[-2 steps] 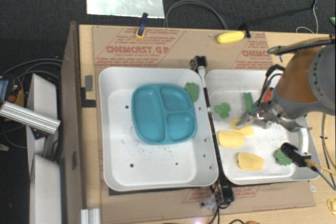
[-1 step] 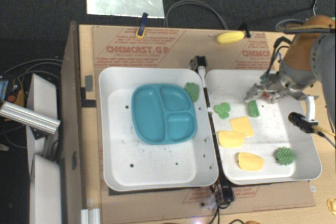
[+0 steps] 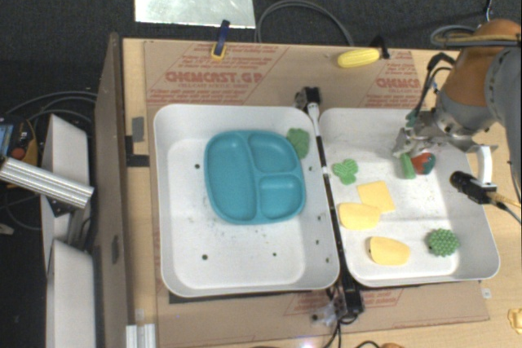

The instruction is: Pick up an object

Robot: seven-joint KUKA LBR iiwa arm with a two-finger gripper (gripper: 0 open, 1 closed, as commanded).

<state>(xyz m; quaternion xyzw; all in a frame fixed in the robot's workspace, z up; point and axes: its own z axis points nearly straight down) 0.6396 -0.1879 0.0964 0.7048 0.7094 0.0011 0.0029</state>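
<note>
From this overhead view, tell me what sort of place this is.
Probably a robotics lab bench for pick-and-place trials: two white bins on cardboard, toy-like food pieces such as a yellow wedge, and the arm's gripper reaching in.

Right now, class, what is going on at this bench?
A grey robot arm reaches in from the right, its tool low over a small green and red item at the back of the right bin. Whether it grips that item is unclear. The same bin holds yellow pieces and a green round piece. The left bin holds a blue divided plate.
</note>
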